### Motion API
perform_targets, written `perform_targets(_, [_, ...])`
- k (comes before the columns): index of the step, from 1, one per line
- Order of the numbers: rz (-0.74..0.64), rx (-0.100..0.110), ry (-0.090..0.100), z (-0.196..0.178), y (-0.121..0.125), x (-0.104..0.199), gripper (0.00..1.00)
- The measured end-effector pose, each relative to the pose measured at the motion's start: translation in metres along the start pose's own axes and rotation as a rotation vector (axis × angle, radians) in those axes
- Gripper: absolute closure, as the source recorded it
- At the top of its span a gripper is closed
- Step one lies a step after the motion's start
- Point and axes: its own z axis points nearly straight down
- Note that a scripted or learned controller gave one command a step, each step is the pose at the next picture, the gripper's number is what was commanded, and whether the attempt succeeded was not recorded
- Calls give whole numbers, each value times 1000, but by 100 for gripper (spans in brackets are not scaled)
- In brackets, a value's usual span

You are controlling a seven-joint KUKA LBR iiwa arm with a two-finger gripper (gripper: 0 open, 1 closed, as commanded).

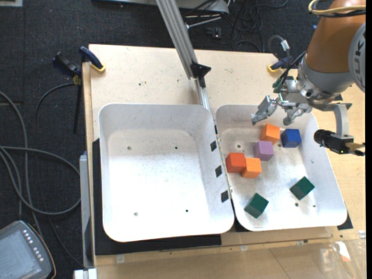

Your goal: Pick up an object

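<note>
I see seven blocks, any of them a candidate, all lying in the right bin (331, 185). Nearest the gripper is an orange block (269, 133) at the bin's far end, with a blue block (290, 137) just beside it on the right and a purple block (264, 150) touching its near corner. Toward the divider sits a red-orange block (235, 162) pressed against another orange block (251, 167). Two dark green blocks lie well apart from that cluster: one (256, 205) near the bin's front edge, the other (302, 188) over toward the right wall.

The gripper (275, 114) hangs over the far end of the right bin, just above the orange and blue blocks, its two fingers spread apart (I see nothing between them). The arm (334, 39) reaches in from the right, its orange band prominent.

The left bin (157, 167) sits alongside, touching the right one along the middle seam. A slanted metal pole (177, 31) rises from the bench (145, 74) behind the bins.
</note>
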Motion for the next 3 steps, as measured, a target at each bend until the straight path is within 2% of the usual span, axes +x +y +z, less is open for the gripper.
perform_targets(1, [1,-3,-1,-2,0,0,0])
perform_targets(3, [3,2,0,106,-17,-6,0])
